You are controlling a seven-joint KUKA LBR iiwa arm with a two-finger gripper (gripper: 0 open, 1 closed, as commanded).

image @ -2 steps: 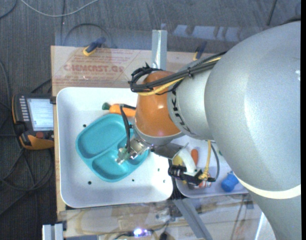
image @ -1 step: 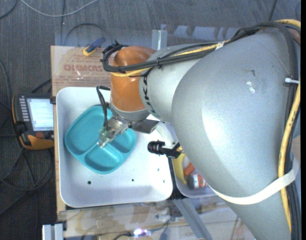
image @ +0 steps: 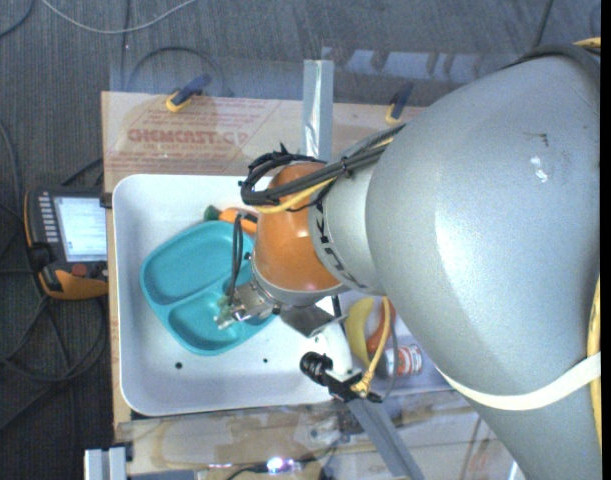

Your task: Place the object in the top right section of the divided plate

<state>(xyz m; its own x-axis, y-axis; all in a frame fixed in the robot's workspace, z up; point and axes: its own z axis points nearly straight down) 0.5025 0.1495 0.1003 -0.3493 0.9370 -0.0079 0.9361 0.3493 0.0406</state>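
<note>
Teal divided plate [image: 190, 283], smooth plastic with rounded corners and a raised ridge splitting it into sections, is lying tilted in the left white bin [image: 145, 368], and the gripper [image: 230, 313] is hanging over its right-hand edge, metallic and small under the arm's [image: 465, 228] glossy orange band. Whether the jaws are spread or closed I cannot tell; the arm's bulk and the slant are hiding them, and nothing is showing plainly between them. Just above and slightly left of the jaws, a small orange and green object [image: 217, 214] is peeking out past the plate's upper rim, mostly covered by the wrist, so its shape is staying unclear. Black cables [image: 275, 168] are looping over the wrist. Left of the jaws the plate's hollows are lying open, and beyond them bare white bin floor is running to the rounded wall. Below the jaws more open floor is stretching toward the bin's near edge. To the right, the grey matte arm is crowding the space, with a yellow curved item [image: 363, 328] showing beneath it.
</note>
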